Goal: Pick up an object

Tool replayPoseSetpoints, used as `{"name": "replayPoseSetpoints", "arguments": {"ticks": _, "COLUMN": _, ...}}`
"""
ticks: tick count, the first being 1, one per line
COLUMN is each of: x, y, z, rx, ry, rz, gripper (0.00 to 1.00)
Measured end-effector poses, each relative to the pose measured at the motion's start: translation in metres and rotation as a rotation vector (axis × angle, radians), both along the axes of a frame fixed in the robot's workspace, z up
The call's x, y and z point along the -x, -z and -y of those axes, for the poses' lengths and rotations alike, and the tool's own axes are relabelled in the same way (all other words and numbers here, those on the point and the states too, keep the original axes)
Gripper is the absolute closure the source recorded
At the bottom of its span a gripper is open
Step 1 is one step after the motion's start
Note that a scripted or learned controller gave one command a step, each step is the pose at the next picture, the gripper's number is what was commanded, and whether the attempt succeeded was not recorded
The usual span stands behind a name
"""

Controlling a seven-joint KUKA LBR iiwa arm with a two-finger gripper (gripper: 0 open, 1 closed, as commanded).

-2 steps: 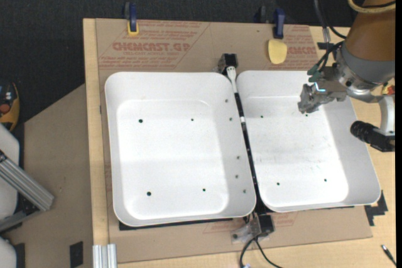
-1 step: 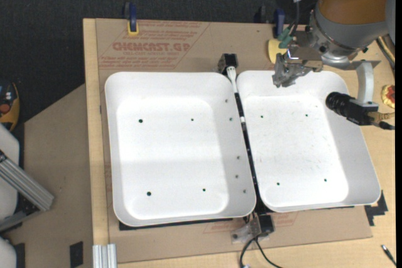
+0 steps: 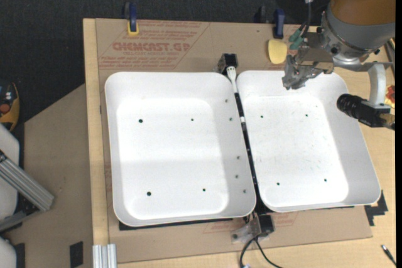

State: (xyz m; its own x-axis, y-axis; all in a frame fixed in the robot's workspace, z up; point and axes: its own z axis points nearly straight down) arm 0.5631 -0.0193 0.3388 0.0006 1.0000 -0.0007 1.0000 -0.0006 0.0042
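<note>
White bins (image 3: 169, 147) side by side

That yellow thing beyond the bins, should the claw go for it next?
Probably yes: a small shift toward the yellow object, which lies on the brown board just past the right bin. The gripper hangs over that bin's far rim, close beside it.

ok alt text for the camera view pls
The grey arm's claw hangs over the top edge of the right white bin, with a left white bin beside it and a pale yellow object lying on the board behind.
</note>
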Motion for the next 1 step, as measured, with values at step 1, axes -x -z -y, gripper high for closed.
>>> {"name": "replayPoseSetpoints", "arguments": {"ticks": 1, "x": -0.0412, "y": 0.0675, "z": -0.0188, "rx": -0.001, "ry": -0.003, "rz": -0.007, "gripper": 1.00}}
